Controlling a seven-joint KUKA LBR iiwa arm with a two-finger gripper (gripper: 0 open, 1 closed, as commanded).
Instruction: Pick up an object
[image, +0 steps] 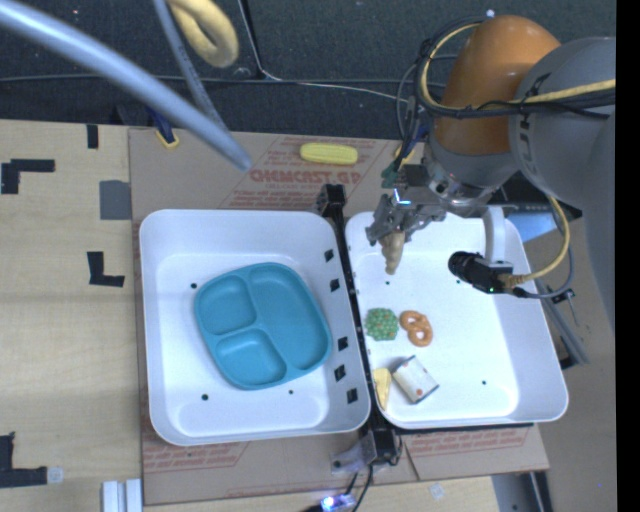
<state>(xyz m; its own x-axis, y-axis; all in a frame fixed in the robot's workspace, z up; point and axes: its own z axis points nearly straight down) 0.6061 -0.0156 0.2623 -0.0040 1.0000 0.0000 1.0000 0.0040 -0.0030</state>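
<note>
My gripper (393, 240) hangs over the upper left part of the right bin (500, 340), close to the divider between the bins. A small tan object (393, 256) sits between its fingers and pokes out below them, so the gripper is shut on it. Further down the same bin lie a green broccoli-like piece (381, 323), an orange pretzel-shaped ring (416, 328), a white and brown cylinder (414, 380) and a small yellow piece (382, 386).
The left bin (170, 250) holds a blue sectioned plate (262, 323). A yellow banana-like toy (328, 153) lies on the cardboard behind the bins. A black cable-mounted part (480, 270) sticks out over the right bin beside the arm.
</note>
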